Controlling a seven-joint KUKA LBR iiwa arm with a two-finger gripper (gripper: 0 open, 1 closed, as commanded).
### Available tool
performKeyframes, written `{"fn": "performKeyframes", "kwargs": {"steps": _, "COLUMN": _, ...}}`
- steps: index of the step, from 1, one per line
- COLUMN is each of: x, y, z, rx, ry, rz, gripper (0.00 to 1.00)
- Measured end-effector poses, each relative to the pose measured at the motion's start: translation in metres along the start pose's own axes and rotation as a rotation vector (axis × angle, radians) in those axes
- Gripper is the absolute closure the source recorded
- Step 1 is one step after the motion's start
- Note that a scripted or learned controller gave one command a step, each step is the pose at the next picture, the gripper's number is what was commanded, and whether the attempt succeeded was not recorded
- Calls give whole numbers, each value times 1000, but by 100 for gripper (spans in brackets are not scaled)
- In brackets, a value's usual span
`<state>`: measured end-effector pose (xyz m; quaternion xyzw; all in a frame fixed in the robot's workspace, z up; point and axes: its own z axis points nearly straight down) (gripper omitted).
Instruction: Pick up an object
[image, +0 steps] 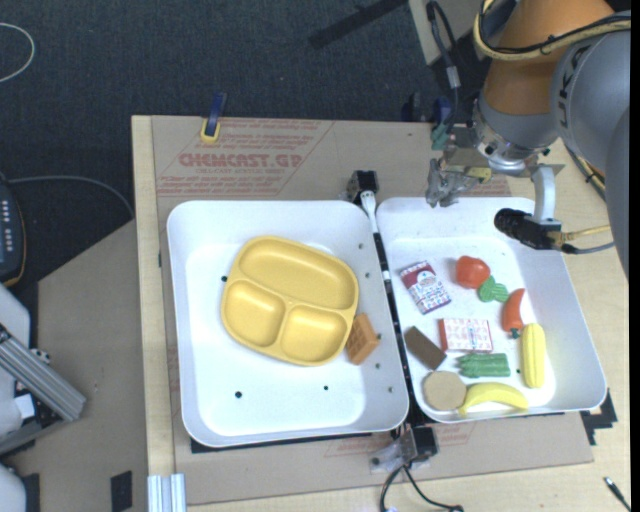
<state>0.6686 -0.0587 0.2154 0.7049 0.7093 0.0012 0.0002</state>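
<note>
The arm's gripper (443, 192) hangs over the far rim of the right bin (585, 345), at about 11 o'clock of that bin; its tips look close together with nothing between them (they are small and a bit blurry, so how far open they are I cannot tell).

In the right bin lie the small things to pick from; a red and white packet (425, 286) sits near the left wall at 9 o'clock; a tomato (472, 270) with a green bit (492, 292) beside it sits near the middle; a red chili (513, 310) and a yellow corn (533, 355) lie at 3 o'clock; a flat card with red squares (466, 334) lies in the middle; a brown block (424, 347), a round cookie (444, 390), a green pickle (485, 366) and a banana (493, 399) lie toward 6 o'clock.

The left bin (200, 380) holds a yellow tray (290, 300) with three parts; a brown bread piece (362, 339) touches the tray at its 4 o'clock.
</note>
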Motion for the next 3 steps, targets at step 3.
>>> {"fn": "performKeyframes", "kwargs": {"steps": 3, "x": 4, "y": 0, "z": -2, "rx": 5, "ry": -1, "rz": 5, "gripper": 100}}
